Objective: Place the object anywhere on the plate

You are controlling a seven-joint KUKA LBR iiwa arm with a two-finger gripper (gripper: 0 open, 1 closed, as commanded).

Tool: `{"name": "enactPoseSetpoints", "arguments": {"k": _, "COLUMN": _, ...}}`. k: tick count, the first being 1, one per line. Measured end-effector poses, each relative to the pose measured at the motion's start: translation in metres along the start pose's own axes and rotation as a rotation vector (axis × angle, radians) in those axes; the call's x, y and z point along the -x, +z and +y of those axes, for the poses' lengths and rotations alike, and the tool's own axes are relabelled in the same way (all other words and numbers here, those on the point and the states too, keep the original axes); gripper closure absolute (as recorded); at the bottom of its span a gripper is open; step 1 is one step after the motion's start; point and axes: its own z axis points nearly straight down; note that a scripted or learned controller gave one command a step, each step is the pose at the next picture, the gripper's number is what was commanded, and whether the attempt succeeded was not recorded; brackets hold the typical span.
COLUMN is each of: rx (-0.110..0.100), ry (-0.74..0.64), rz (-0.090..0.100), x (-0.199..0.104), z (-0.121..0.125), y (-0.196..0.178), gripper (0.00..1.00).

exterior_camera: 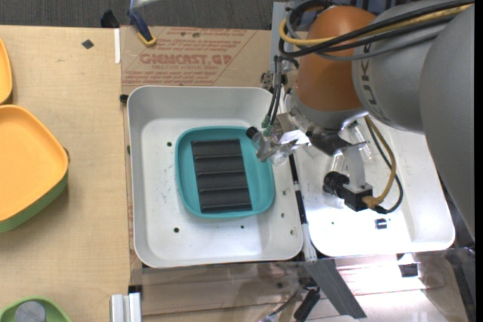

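— Two bins point(151, 185), one teal plate point(225, 172) in the left one. Where is the gripper point(270, 145)?

— At the plate's upper right rim, over the wall between the bins.

— And the object?

— Dark ribbed blocks point(221, 175) lie on the plate, long axis up-down, left of the gripper. No separate object is visible at its tip.

— Jaws?

— Too cluttered; I cannot tell.

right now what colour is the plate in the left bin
Teal, with dark grey ridges inside; plate, seen in the camera view.
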Motion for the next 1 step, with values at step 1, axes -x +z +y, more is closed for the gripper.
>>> {"name": "enactPoseSetpoints", "arguments": {"k": 1, "rx": 0.000, "ry": 0.000, "rz": 0.000, "x": 0.0005, "z": 0.0000, "y": -0.0001, "gripper": 0.00}}
